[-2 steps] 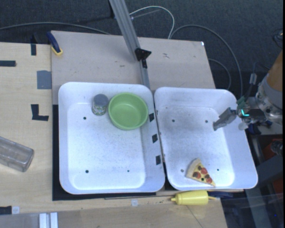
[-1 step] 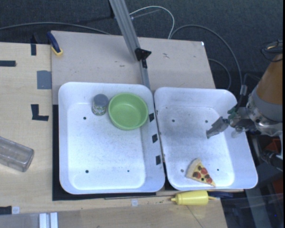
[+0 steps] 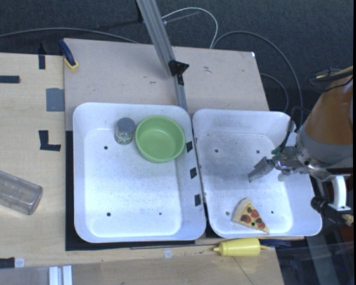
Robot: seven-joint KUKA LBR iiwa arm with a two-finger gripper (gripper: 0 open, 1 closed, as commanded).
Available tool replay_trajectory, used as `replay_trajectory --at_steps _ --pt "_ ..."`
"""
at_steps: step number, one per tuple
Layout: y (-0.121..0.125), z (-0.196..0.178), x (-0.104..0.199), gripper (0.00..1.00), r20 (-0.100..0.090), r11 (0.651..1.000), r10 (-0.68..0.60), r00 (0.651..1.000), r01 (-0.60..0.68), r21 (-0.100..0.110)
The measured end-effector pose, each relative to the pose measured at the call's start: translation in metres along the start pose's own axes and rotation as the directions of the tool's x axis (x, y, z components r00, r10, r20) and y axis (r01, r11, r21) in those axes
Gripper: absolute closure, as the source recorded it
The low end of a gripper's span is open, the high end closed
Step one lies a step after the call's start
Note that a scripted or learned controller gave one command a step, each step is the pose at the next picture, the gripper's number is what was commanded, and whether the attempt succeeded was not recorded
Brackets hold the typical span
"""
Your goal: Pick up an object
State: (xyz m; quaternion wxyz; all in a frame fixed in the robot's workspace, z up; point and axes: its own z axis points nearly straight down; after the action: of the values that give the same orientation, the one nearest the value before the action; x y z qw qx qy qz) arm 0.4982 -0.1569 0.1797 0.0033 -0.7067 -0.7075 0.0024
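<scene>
At the far left we see a clear plastic container (image 3: 12, 190) lying on its side on the wooden bench top (image 3: 24, 129), well apart from the bins. Dark tape marks dot that surface, and a small blue-and-yellow clamp (image 3: 68, 55) sits at the corner of the board behind the bins.

Next we come to the left bin (image 3: 130, 218). In its far part a small grey can (image 3: 124, 130) stands upright, just beside a green bowl (image 3: 160, 138), which rests open side up; we cannot tell whether the two touch. The rest of this bin's floor is bare white with faint speckling.

A grey metal pole (image 3: 157, 28) slants down from the top edge toward the seam between the bins.

In the right bin (image 3: 237, 129) a toy pizza slice (image 3: 250, 214) lies flat near the front wall, crust toward the left, red toppings facing up. Just outside the front rim, a yellow bottle (image 3: 237, 247) lies on its side on the bench.

Over the right half of this bin we see the gripper (image 3: 262, 170), low and pointing left, behind the pizza slice and apart from it. Its dark fingers look bunched into one narrow tip, but the view is blurred there and we cannot tell whether they are apart or together; nothing is seen between them. The arm (image 3: 329, 123), grey with its orange band, enters from the right edge.
</scene>
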Motion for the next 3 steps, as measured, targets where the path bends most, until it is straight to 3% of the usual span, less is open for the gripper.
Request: replay_trajectory --at_steps 1,2,3 --pt "-0.001 0.044 0.002 0.0 0.0 1.0 0.0 1.0 0.0 -0.001" --pt "0.0 0.031 0.002 1.0 0.0 1.0 -0.001 1.0 0.001 -0.004" --pt "0.01 -0.023 0.006 1.0 0.003 1.0 -0.001 1.0 0.001 -0.012"
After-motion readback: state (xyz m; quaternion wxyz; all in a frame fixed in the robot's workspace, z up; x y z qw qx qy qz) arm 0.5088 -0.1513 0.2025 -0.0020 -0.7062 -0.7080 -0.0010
